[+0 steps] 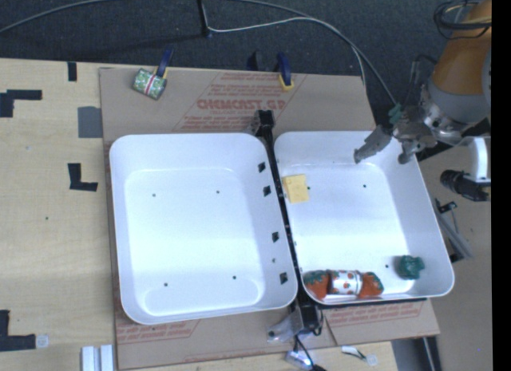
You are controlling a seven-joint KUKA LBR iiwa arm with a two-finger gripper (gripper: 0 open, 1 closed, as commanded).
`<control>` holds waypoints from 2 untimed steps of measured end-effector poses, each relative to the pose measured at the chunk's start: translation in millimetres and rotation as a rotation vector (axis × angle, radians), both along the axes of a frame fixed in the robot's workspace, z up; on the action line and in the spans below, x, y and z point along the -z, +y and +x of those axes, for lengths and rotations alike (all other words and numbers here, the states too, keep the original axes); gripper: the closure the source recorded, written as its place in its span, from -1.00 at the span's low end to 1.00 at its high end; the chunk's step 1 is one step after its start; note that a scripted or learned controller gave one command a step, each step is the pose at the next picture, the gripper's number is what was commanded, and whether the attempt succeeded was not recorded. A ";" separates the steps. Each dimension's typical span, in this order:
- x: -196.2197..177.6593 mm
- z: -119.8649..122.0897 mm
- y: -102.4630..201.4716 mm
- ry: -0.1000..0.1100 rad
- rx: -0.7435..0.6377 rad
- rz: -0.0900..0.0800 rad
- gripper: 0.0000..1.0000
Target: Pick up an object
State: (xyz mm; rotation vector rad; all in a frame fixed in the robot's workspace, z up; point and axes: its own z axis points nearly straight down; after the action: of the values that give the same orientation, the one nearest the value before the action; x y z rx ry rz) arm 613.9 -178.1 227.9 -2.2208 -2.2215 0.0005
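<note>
Seen from above at a slant: two shallow white bins side by side on the bench (48, 202). Left bin (128, 154) showing nothing but bare white floor. Right bin (435, 238) holding a flat yellow square (296, 188) near its left wall, an orange-and-white toy (344, 284) lying along the near rim, and a small green lump (410, 266) just right of that toy, in the near right corner. Above the right bin's far right corner, the pincer (387, 148) hanging at the end of the grey arm (451, 98), fingers spread apart, nothing between them, well apart from all three things. Beyond the bins, a small green block (149, 83) on the brown board.
</note>
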 end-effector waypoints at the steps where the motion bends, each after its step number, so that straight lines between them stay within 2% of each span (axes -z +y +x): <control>1: 17.6 -24.3 1.5 0.002 0.000 0.000 -1.00; 2: 86.9 -60.0 -16.1 0.006 0.002 0.001 -1.00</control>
State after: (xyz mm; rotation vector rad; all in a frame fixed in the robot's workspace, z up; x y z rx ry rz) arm 553.9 -194.2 141.0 -2.2193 -2.2158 0.0057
